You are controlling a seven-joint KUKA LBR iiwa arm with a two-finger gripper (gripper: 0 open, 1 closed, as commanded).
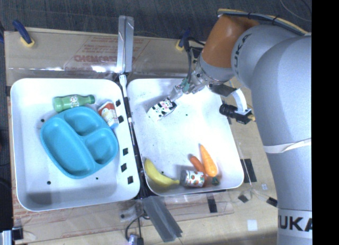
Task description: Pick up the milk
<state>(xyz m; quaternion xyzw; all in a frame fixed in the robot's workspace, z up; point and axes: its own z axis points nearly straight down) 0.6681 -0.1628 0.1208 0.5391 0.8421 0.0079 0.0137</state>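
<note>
The milk point(161, 109) is a small white carton with black cow patches, lying tilted on the floor of the right bin point(222, 133) near its back left. My gripper point(179, 91) hangs just up and right of the carton, close to its upper end, reaching down from the orange-banded wrist point(225, 37). I cannot tell whether it touches the carton.
A banana point(159, 175), two carrots point(205, 161) and a small can point(194, 178) lie along the right bin's front edge. The left bin point(26, 185) holds a blue divided plate point(79, 141), a green bottle point(73, 101) and a red-and-white carton point(108, 114).
</note>
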